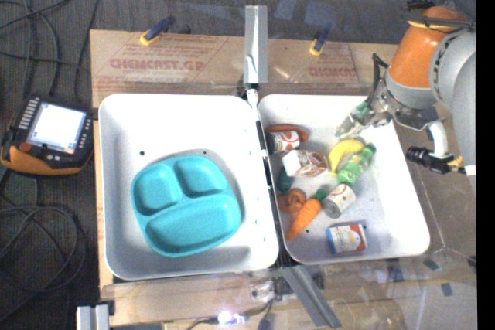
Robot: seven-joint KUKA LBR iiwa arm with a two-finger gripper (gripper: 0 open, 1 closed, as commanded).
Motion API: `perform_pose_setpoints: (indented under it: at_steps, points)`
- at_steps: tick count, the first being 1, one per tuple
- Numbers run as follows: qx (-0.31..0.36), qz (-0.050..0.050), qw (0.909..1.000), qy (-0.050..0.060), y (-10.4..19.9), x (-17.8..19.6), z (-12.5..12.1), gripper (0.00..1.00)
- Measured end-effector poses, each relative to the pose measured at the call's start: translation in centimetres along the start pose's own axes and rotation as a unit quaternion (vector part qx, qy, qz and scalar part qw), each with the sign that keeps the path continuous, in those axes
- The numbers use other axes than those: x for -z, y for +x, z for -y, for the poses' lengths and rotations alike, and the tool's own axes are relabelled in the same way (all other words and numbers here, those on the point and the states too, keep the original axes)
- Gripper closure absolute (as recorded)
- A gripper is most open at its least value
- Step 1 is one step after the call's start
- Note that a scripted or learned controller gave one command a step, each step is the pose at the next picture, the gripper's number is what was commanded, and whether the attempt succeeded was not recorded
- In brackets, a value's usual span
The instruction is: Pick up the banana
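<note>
The yellow banana [343, 152] lies in the right bin [402, 224], near its upper middle, partly under a green bottle [357, 162]. My gripper [354, 122] hangs just above and to the right of the banana, at the bin's far right side. Its tips are close to the banana's upper end, and nothing shows between them.
Around the banana lie a red-and-white can [285, 140], a white carton [303, 163], a carrot [304, 218], a small tin [339, 199] and a blue-labelled can [346, 237]. The left bin [124, 239] holds a teal divided plate [184, 202]. A tablet [52, 131] sits far left.
</note>
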State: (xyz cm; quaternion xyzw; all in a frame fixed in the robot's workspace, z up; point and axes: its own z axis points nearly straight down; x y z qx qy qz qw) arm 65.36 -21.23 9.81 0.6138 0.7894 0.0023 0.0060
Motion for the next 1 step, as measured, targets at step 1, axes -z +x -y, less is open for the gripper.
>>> perform_pose_setpoints:
  at_steps: [1]
  points:
    - [0.000,0.000,1.0000,0.000,0.01,-0.02,0.01,0.00]
